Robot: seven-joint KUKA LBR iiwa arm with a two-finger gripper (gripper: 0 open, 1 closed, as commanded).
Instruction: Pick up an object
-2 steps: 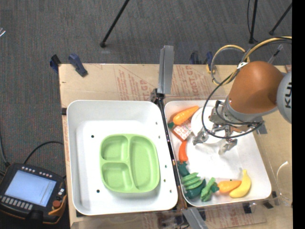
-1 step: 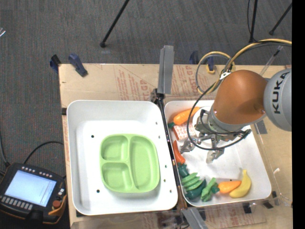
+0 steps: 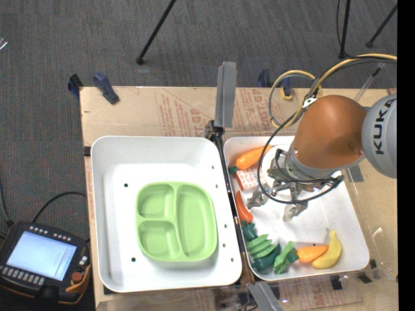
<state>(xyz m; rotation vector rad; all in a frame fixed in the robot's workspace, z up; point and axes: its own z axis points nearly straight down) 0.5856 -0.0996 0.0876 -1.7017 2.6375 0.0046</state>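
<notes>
While your gripper [image 3: 277, 204] hangs over the right bin [image 3: 353, 222], its fingers spread and gripping nothing, the toys lie along that bin's left and near edges — carrot [image 3: 248, 158], green pods [image 3: 260, 245], banana [image 3: 329, 251]. A green divided plate [image 3: 176, 222] sits in the left bin [image 3: 110, 173].

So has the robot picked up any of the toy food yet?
Not yet. The gripper hangs over the right bin with open fingers and nothing between them. The toy food all lies in that bin: the banana, the carrot, the green pea pods. The green plate in the left bin has no food on it. Left to do: go down, close on one toy and lift it.
</notes>
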